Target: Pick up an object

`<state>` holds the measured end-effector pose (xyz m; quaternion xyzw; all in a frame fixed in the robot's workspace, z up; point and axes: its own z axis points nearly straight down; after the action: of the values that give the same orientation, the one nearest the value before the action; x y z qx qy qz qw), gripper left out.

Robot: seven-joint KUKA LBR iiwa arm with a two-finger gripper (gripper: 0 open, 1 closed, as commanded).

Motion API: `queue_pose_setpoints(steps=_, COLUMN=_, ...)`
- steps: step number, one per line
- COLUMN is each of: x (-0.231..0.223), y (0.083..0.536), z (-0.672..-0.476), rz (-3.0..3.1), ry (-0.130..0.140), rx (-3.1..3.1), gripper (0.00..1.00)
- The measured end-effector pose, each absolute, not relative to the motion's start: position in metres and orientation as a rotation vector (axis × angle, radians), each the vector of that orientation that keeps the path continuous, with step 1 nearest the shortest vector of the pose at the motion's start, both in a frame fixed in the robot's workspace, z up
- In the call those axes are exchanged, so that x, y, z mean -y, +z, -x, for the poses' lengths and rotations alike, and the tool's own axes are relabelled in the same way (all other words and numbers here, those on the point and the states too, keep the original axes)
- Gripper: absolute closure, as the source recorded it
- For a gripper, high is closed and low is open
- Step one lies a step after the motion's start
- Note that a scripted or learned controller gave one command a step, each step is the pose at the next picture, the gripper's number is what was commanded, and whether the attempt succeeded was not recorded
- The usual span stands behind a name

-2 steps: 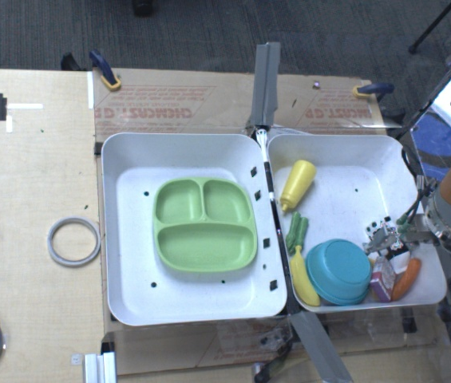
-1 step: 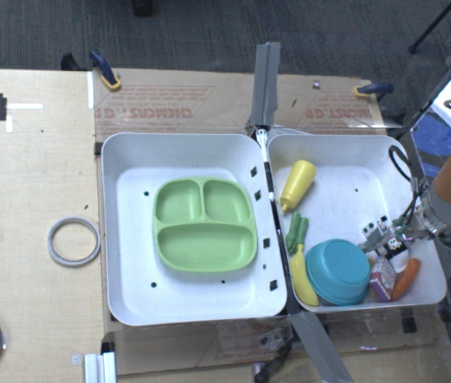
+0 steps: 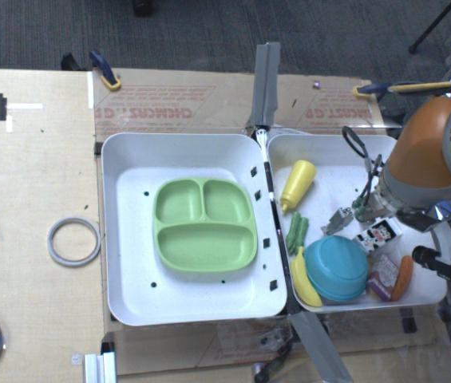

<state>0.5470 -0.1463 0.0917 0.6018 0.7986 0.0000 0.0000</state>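
The desk (image 3: 33, 174) carries two white bins side by side, touching along their shared wall. The left bin (image 3: 129, 159) holds one thing, a green divided plate (image 3: 205, 226), lying flat at the middle of its floor and clear of all four walls. The grey arm (image 3: 421, 154) with its orange band reaches in over the right edge of the right bin (image 3: 329, 162).

The gripper (image 3: 338, 223) hangs low over the middle of the right bin's floor. It is seen from a slant and is cluttered with metal parts, so I cannot tell whether it is open or closed, and I see nothing clamped in it.

The objects to pick all lie in the right bin:
- A blue bowl (image 3: 337, 268) sits upside down at the near edge, just below the gripper.
- A yellow bottle (image 3: 298, 183) lies tilted near the left wall, toward the far edge.
- A banana (image 3: 305, 282) curves along the bowl's left side in the near left corner.
- A green pod (image 3: 296, 234) lies by the left wall between bottle and banana.
- An orange sausage (image 3: 403, 276) stands slanted in the near right corner.
- A purple packet (image 3: 383, 276) lies between sausage and bowl.
- A small black-and-white card (image 3: 378, 234) lies just right of the gripper.

A grey tape ring (image 3: 53, 242) rests on the desk left of the bins.
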Motion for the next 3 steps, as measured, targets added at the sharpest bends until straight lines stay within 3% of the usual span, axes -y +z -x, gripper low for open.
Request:
queue_pose_setpoints(steps=1, x=0.113, y=0.097, z=-0.488, rz=-1.644, ry=0.005, rx=-2.674, gripper=0.0)
queue_pose_setpoints(steps=2, x=0.062, y=0.191, z=-0.528, rz=-1.792, ry=-0.001, rx=-2.58, gripper=0.0)
queue_pose_setpoints(steps=3, x=0.073, y=0.191, z=-0.616, rz=-1.633, ry=-0.003, rx=-2.683, gripper=0.0)
